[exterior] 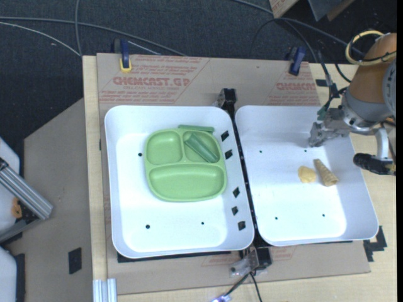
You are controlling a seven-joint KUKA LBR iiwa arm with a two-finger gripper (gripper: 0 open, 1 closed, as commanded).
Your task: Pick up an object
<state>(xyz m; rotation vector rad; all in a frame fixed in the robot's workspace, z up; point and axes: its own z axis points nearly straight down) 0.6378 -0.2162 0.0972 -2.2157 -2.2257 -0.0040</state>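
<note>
Two shallow white bins are set side by side on a brown board. The left bin [126, 219] holds a green divided plate [186, 165], seated in its upper middle. A darker green piece [201, 146] lies tilted in the plate's upper right compartment. A flat green strip [196, 129] is seen just beyond the plate's upper edge, touching or nearly touching it.

The right bin [289, 225] holds two small items near its right side. A yellow lump [306, 175] lies just beside a tan cone [325, 172]; whether they touch cannot be told. The cone lies on its side, pointing up and to the left.

The arm [371, 87] is positioned over the upper right corner of the right bin. The gripper [321, 134] is located above and apart from the two small items, with nothing seen between its fingers. The jaw state cannot be told at this resolution.
</note>
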